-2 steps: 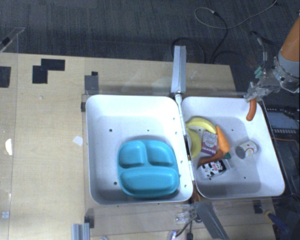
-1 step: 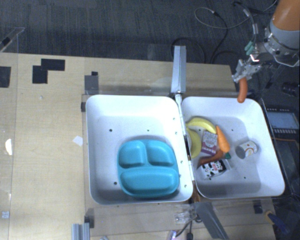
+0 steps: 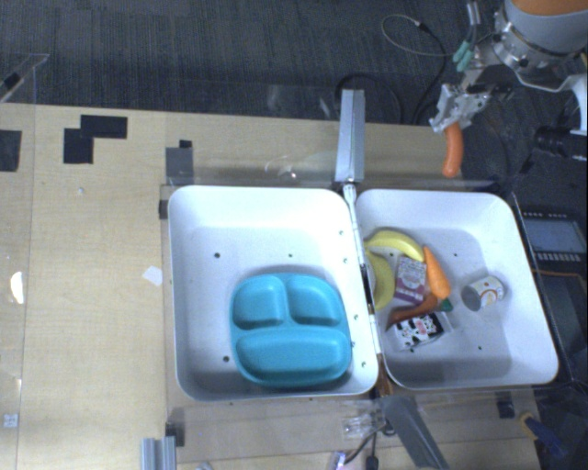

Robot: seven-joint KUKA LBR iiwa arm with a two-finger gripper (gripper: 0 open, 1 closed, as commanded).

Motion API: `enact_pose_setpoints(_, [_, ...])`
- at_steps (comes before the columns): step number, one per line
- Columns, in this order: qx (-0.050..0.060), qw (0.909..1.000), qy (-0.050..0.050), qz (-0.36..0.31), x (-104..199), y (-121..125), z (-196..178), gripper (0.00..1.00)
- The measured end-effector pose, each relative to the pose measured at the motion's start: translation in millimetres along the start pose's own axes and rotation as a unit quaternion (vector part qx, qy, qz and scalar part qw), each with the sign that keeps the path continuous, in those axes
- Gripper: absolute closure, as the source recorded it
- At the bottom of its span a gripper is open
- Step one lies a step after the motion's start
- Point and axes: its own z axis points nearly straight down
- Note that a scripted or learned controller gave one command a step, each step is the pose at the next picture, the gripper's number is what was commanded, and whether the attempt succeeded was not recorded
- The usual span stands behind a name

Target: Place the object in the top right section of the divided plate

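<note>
We are holding an orange carrot-shaped object (image 3: 451,151) clenched in the fingers (image 3: 457,117), hanging high beyond the divided plate (image 3: 290,329), well apart, awaiting its top right section (image 3: 314,301).

Even, bright overhead light; soft shadows pool inside both white bins (image 3: 184,275). Faint glare marks the surface (image 3: 83,303) at left. The picture is slightly soft and grainy.

arm (image 3: 542,27) cropped at top edge, can (image 3: 481,293) label unreadable
</note>
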Motion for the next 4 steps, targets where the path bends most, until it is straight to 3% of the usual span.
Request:
enact_pose_setpoints(2, [-0.007,1.0000,-0.003,-0.005,2,3,-25,1.00])
enact_pose_setpoints(3, [0.002,0.9993,0.001,0.038,88,21,-33,1.00])
enact_pose_setpoints(4, [0.001,0.9997,0.001,0.026,158,37,-34,1.00])
